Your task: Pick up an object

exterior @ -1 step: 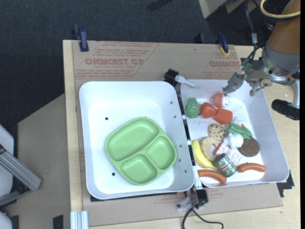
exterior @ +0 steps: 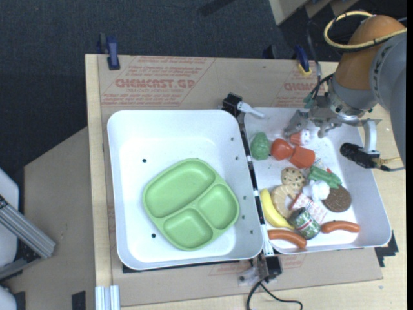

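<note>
2 fingers of the gripper (exterior: 303,129) hang spread apart over the far end of the right bin (exterior: 381,219), with nothing between them. Just beneath and beside the tips lie an orange-red toy piece (exterior: 281,149) and a second red piece (exterior: 303,156), with a green broccoli-like toy (exterior: 260,146) to their left. Nearer the camera the same bin holds a cookie (exterior: 292,176), a green leafy piece (exterior: 324,175), a brown round biscuit (exterior: 337,199), a banana (exterior: 271,210), a small can (exterior: 305,223) and 2 sausages (exterior: 287,239). The left bin (exterior: 122,173) holds a green divided plate (exterior: 190,203). The arm (exterior: 371,57) enters from the right.
</note>
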`<act>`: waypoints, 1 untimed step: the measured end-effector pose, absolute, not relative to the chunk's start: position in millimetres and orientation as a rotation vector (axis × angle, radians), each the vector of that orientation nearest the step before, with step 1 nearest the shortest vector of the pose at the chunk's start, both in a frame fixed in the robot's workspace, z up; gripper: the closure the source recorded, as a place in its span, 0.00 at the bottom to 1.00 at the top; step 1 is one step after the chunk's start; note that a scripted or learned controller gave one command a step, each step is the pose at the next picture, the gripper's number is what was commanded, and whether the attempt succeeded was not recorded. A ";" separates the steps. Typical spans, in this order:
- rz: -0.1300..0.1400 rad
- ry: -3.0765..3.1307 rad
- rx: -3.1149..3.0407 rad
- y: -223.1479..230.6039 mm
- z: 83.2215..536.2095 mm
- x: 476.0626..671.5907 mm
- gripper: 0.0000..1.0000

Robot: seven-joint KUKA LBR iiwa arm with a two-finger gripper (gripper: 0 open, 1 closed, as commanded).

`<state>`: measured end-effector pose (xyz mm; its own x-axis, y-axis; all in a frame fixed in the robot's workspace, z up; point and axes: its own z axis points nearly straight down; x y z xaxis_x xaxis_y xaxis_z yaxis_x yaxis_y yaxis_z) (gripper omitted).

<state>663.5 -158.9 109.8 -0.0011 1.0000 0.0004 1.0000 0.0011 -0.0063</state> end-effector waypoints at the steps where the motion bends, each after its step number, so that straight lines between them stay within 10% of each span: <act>1: 0.004 -2.223 -2.210 -89.9 82.6 665.9 0.00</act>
